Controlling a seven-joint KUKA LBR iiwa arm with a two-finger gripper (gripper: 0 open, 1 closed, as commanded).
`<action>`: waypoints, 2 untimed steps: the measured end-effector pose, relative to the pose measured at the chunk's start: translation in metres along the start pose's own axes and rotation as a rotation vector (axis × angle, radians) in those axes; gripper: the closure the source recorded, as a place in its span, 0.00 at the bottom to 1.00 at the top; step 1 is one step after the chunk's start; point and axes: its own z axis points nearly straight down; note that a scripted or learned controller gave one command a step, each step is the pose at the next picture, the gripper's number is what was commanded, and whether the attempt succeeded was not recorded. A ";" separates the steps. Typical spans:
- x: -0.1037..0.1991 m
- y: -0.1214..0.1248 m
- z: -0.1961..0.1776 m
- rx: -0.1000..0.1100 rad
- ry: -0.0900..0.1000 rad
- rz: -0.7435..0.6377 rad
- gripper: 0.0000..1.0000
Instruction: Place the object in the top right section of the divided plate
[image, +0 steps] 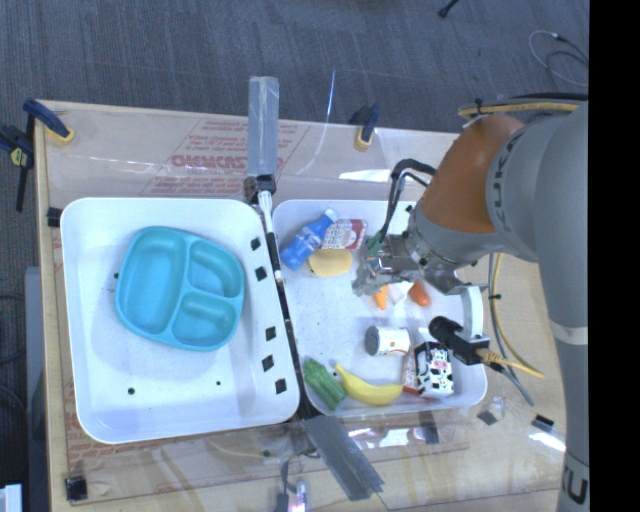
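Note:
A light blue divided plate (180, 288) with three sections lies in the left bin (90, 390). My gripper (378, 280) hangs low over the middle of the right bin (330, 330), right above a small orange piece (380, 297). A second orange piece (419, 294) lies just to its right. The arm's wrist covers the upper right part of that bin.
The right bin also holds a blue bottle (306, 240), a red-and-white packet (343, 235), a yellow lemon-like piece (331, 263), a small can (386, 341), a banana (368, 388), a green item (322, 382) and a black-and-white carton (432, 368). A grey divider bar (264, 130) runs between the bins.

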 end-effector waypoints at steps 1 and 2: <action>0.103 0.006 -0.013 0.000 0.000 0.081 1.00; 0.167 -0.010 -0.013 0.003 0.000 -0.280 1.00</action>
